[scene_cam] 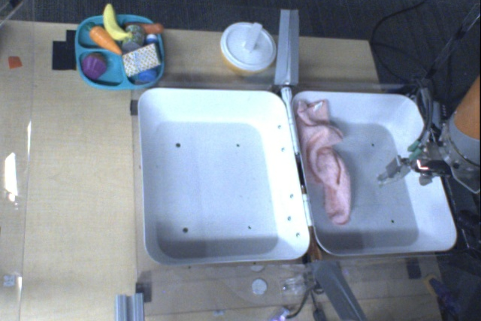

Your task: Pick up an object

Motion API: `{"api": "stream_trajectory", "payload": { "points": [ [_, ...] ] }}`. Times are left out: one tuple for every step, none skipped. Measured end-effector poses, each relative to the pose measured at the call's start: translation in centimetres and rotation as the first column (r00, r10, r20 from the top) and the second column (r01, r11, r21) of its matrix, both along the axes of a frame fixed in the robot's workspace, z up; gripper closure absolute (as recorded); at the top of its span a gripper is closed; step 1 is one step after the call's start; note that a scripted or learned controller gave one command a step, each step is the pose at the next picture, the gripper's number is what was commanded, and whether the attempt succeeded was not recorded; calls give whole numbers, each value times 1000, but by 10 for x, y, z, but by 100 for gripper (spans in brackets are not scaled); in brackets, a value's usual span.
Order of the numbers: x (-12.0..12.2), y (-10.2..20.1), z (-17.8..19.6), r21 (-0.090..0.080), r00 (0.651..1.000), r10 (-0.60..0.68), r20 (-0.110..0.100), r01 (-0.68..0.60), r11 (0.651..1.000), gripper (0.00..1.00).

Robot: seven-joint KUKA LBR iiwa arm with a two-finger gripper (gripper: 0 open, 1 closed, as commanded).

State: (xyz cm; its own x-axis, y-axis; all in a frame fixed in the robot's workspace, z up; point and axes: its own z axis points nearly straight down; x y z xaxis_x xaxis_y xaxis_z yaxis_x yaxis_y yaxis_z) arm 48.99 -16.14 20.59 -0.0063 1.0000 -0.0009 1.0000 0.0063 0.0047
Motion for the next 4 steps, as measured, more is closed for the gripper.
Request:
{"api": "stream_trajectory", "payload": {
  "points": [
    [31,56,-109,0,1000,0,9,0,1000,0],
    [81,62,-113,-5,973,231,13,-231,973,0],
    [58,27,-113,-8,942,335,15,-335,942,0],
    [61,-16,-114,-2,1000,-2,13,2,1000,0]
  ]
}}
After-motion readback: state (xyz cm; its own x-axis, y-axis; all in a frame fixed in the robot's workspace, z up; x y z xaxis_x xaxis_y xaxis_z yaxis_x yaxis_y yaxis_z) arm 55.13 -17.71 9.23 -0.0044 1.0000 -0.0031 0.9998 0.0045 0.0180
